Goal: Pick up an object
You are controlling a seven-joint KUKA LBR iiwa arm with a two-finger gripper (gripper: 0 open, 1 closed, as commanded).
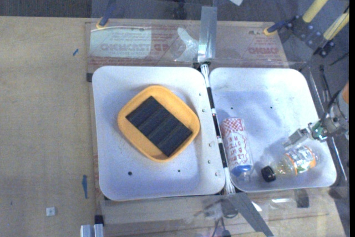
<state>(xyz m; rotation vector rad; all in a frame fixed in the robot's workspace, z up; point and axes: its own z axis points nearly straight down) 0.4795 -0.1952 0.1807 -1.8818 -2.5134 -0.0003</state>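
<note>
In the right bin (260, 91), a small clear bottle (297, 162) with a black cap and orange label lies on its side near the front right corner. A red-and-white checkered can (236, 144) with a blue end lies along the bin's left wall. My gripper (302, 136) hovers at the bin's right side, just above and behind the bottle. The left bin (111, 97) holds a yellow-orange dish (133, 136) with a black ribbed pad (158, 126) in it.
The grey arm reaches in past the right bin's right rim (327, 119). A metal divider (213, 119) separates the two bins. Clear plastic sheeting and yellow-handled clamps (310, 25) lie behind the bins. The back half of the right bin is bare white.
</note>
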